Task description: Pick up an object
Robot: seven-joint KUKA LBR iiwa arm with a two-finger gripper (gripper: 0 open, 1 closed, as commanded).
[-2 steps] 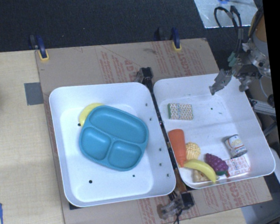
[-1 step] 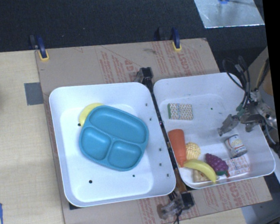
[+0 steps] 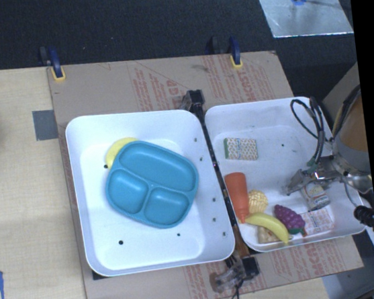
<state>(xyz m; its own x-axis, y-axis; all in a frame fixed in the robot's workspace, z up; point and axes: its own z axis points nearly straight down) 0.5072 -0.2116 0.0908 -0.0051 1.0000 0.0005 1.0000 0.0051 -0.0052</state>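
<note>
My gripper hangs over the right part of the right bin, with the arm coming in from the right edge. Nothing shows in its grasp. Just below it lies a flat white packet with red print. To its left, in the same bin, are an orange carrot, a piece of corn, a yellow banana and a bunch of purple grapes. A small green-and-white packet rests nearer the bin's back.
The left bin holds a blue divided plate lying over a yellow object. Black cables loop over the right bin's back right corner. Clamps pin the cardboard sheet at the back.
</note>
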